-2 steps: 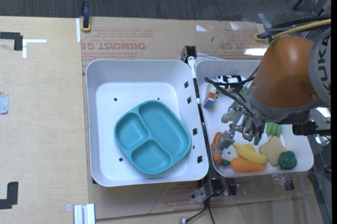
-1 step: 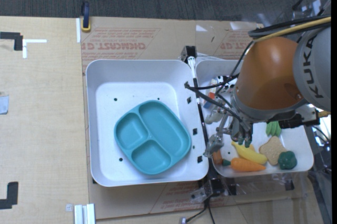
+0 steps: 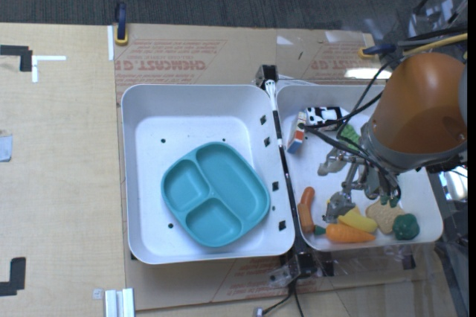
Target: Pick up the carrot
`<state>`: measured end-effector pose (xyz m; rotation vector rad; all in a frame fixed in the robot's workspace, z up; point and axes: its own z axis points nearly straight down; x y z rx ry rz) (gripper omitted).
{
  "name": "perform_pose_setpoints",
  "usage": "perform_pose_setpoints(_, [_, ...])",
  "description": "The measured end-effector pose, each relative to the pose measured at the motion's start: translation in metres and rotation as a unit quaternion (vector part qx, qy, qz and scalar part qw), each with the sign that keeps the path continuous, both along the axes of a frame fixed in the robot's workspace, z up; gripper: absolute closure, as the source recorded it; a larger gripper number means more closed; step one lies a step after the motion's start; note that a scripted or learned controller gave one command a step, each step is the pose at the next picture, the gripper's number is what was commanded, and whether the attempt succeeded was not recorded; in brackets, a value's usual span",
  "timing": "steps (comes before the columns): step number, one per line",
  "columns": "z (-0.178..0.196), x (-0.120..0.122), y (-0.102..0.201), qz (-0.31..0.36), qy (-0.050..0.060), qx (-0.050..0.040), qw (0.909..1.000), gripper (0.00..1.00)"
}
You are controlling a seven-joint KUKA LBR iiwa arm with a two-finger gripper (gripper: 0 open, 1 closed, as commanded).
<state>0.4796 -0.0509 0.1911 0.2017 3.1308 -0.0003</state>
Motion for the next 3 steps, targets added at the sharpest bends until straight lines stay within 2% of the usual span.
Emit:
perform_pose_setpoints(1, [-0.0998,-0.0001,-0.0539,0.167,0.000,-0.0003,0.9860,0.00])
perform_pose_setpoints(2, [-0.0997,0.0048,-0.0542,0.130,0.000,0.0008,0.9915,0.00])
perform_pose_setpoints(3, [-0.0992,0.0054,-0.0616,0.266,-0.001,-0.0004,0.9640,0.00])
